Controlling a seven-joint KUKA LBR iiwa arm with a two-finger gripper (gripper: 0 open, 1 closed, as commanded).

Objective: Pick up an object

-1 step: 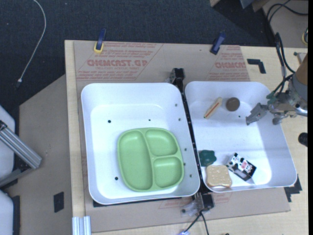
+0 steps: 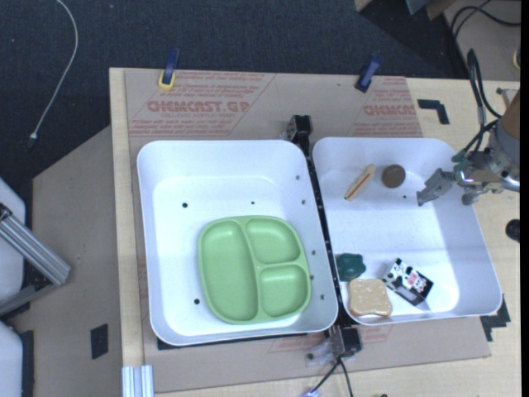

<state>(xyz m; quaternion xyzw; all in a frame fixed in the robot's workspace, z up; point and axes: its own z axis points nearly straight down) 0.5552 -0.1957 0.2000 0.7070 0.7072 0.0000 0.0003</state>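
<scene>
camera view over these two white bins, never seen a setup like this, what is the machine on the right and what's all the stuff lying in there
This is one fixed camera looking down at a slant on a bench. From the right, a robot arm reaches in; its two-finger gripper hovers over the right white bin, holding nothing. That bin contains a tan wooden stick, a small brown round piece, a dark green lump, a tan slice of toast and a small black-and-white patterned object. The left white bin holds a pale green divided plastic plate.
</scene>
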